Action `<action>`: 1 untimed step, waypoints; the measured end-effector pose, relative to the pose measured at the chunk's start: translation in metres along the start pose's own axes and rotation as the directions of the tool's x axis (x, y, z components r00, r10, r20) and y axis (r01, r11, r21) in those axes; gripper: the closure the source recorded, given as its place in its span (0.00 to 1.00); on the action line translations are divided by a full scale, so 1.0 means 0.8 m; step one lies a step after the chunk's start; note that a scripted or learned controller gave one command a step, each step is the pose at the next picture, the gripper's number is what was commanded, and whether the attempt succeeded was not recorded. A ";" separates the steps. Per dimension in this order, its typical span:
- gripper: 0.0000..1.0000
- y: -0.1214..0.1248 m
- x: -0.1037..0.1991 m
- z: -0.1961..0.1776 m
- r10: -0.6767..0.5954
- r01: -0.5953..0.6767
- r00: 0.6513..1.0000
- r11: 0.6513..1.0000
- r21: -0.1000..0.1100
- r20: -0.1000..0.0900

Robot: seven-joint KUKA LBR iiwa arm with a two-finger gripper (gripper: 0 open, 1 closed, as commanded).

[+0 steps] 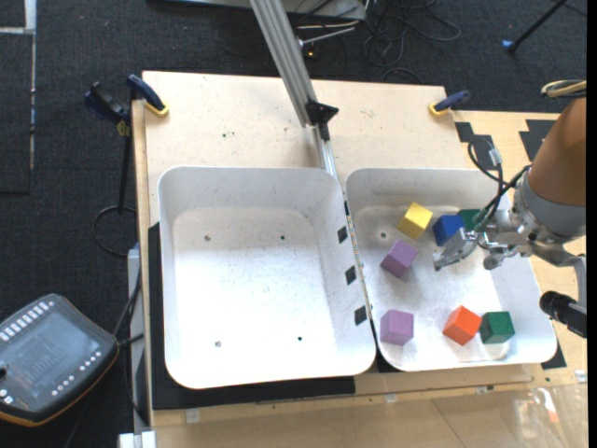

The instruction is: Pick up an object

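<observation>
A two-finger gripper (464,246) on a grey KUKA arm (550,189) reaches from the right into the right-hand bin (373,203) of a white pair, its fingers apart and holding nothing, tips hanging low over the bin floor. Taking the blue cube (448,227) as the landmark: the gripper sits just below and to the right of it, close enough that the nearer finger looks almost against the cube's lower edge, though contact cannot be confirmed. A yellow cube (417,219) lies just left of the blue one, nearly touching it; something green (472,218) shows at its right edge, partly hidden by the wrist. A purple cube (399,259) rests below and left of the blue cube, with a second purple cube (397,326) well below that. An orange cube (462,326) and a green cube (498,327) sit side by side far below the blue cube, near the bin's front rim. The left bin (177,250) lies well to the blue cube's left.

The step in hand appears to be lining up a grasp, probably on the blue cube. To do it well, the arm should centre the open fingers squarely across two opposite faces, clear of the yellow neighbour, descend fully before closing, then lift straight up.
</observation>
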State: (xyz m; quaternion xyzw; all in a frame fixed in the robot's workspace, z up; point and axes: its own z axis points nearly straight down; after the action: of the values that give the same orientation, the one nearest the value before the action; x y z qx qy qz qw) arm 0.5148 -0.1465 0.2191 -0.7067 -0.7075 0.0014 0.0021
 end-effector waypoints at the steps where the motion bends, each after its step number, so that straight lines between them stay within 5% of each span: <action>1: 0.00 0.001 0.000 -0.003 0.001 -0.001 1.000 1.000 -0.005 0.001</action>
State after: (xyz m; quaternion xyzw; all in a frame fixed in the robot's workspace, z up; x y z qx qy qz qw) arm 0.5157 -0.1466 0.2214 -0.7071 -0.7071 0.0001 0.0001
